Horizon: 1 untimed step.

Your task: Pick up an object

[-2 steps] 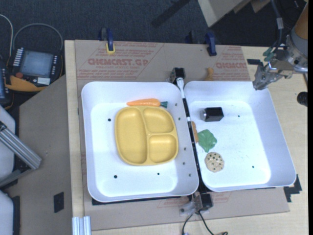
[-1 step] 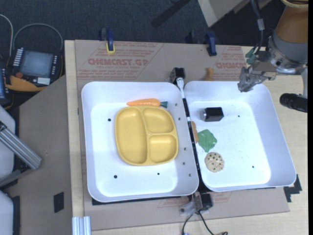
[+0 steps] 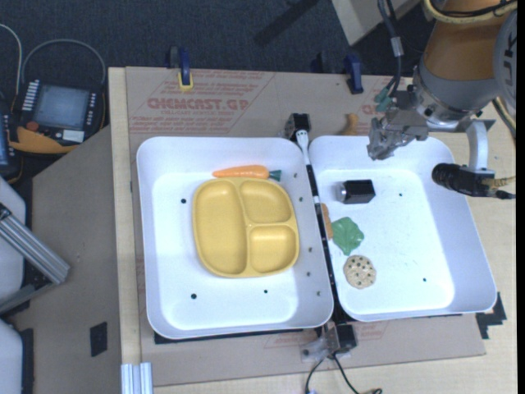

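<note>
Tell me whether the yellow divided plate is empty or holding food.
Empty. The plate shows three bare yellow compartments; the carrot lies outside it, along its far rim, in the left bin.

arm (image 3: pixel 472 39) cut off at top edge, brown object (image 3: pixel 325 219) half hidden between bins

Two bins are sitting side by side on the worktop (image 3: pixel 123 220). In the left bin (image 3: pixel 160 245), a tray (image 3: pixel 244 226) is lying at centre, with a carrot (image 3: pixel 241 171) lying just behind it. In the right bin (image 3: pixel 435 245), a block (image 3: pixel 358 191) is lying toward the back left; a leaf (image 3: pixel 346 234) is lying before it, and a cookie (image 3: pixel 359 271) before the leaf. The claw (image 3: pixel 382 146) is hanging over the right bin's back edge.
</note>
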Tool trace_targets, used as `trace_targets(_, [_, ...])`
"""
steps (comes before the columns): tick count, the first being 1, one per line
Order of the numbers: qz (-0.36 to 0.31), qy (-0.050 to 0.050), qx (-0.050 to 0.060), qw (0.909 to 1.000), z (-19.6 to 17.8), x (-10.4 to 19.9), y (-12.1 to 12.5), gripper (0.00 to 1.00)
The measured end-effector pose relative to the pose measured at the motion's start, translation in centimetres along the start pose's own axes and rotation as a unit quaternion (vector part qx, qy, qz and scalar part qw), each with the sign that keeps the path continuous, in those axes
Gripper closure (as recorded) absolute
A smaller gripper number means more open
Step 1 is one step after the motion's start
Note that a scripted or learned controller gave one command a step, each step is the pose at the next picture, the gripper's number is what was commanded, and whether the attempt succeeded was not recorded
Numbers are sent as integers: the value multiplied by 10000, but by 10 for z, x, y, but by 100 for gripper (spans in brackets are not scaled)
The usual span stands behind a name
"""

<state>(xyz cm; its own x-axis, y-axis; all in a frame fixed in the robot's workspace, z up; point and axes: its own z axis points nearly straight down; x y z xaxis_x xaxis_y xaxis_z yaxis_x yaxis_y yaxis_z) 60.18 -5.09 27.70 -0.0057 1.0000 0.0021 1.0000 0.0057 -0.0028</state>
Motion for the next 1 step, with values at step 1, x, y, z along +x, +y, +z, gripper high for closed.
trace_targets(1, [7, -4, 3, 10000, 9, 42, 4, 100])
